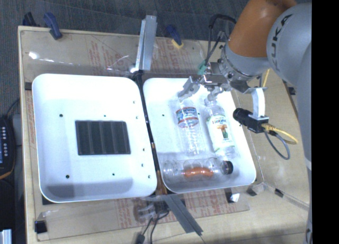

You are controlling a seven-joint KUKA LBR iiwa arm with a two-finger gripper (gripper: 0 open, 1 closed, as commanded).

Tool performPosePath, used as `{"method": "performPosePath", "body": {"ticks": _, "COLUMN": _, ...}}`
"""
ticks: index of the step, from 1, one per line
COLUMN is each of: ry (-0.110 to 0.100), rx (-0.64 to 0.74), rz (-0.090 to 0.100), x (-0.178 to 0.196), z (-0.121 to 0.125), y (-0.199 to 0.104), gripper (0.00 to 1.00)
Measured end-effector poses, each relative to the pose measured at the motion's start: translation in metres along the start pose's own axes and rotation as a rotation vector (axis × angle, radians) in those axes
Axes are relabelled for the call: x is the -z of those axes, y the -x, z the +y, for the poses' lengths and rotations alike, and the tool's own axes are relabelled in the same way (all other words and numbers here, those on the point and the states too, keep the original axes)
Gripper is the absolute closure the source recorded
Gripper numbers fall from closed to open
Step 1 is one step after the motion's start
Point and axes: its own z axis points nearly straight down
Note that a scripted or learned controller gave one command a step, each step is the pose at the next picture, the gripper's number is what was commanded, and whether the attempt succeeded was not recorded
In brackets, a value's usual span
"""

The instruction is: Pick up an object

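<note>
Three clear plastic bottles lie in the right bin [159, 110]. One with a blue label [189, 124] lies lengthwise in the middle. One with a white and green label [219, 126] lies beside it on the right. A third with an orange label [196, 170] lies crosswise along the near wall. My gripper [200, 90] hangs over the bin's far end, just above the caps of the two lengthwise bottles. Its fingers [187, 89] are spread apart, with nothing between them.
The left bin [53, 100] holds a dark ribbed rectangular pad [102, 137]. A metal divider post [145, 42] rises between the bins at the back. Blue clamps [52, 26] grip the bench's far edge. A cable and black connector [251, 118] hang by the right bin's right wall.
</note>
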Motion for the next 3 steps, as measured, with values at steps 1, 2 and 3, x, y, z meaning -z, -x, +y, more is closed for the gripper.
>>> {"method": "performPosePath", "body": {"ticks": 1, "ry": -0.001, "rx": 0.036, "rz": 0.000, "x": -0.124, "z": 0.027, "y": 0.035, "gripper": 0.00}}
{"method": "performPosePath", "body": {"ticks": 2, "ry": 0.006, "rx": 0.210, "rz": -0.001, "x": -0.178, "z": 0.012, "y": 0.006, "gripper": 0.00}}
{"method": "performPosePath", "body": {"ticks": 3, "ry": 0.005, "rx": 0.214, "rz": -0.002, "x": -0.167, "z": 0.013, "y": 0.006, "gripper": 1.00}}
